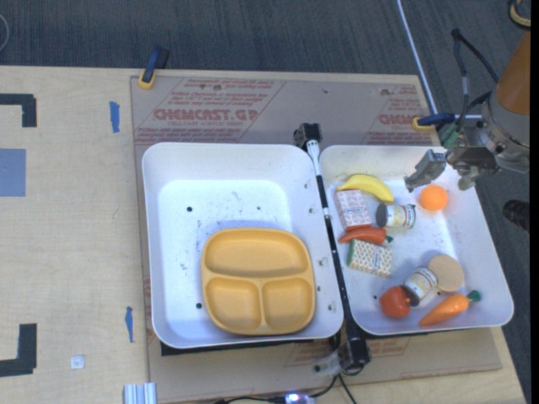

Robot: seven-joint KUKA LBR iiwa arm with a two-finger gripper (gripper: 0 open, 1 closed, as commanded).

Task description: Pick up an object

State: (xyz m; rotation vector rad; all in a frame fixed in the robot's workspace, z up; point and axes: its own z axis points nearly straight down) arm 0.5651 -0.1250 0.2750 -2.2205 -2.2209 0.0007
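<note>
The gripper (444, 169) hangs over the far part of the right bin (497, 297), its two fingers spread apart with nothing between them. One finger (421, 173) reaches out to the left toward the banana, the other sits just above the orange ball (434, 198).

The ball is round, so it has no long axis; it lies close to the bin's far right wall, with bare white floor to its near side and right. The banana (368, 185) lies just left of it, its long axis running from far left to near right, curved with the ends turned toward the near side.

Below the banana a small wrapped packet (351, 205) stands lengthwise near to far, touching or almost touching a small jar (396, 217) that lies on its side, its axis left to right. A red pepper (365, 235) lies across left to right just near of them, with a dotted cracker block (371, 257) against it.

At the near end a tomato (394, 302), a second jar (421, 287) tilted near left to far right, a tan disc (446, 271) and a carrot (445, 309) crowd together; the carrot points near left, its green top toward the right wall.

The left bin (168, 171) holds a yellow divided plate (258, 278) in its near half, leaving the far half open.
</note>
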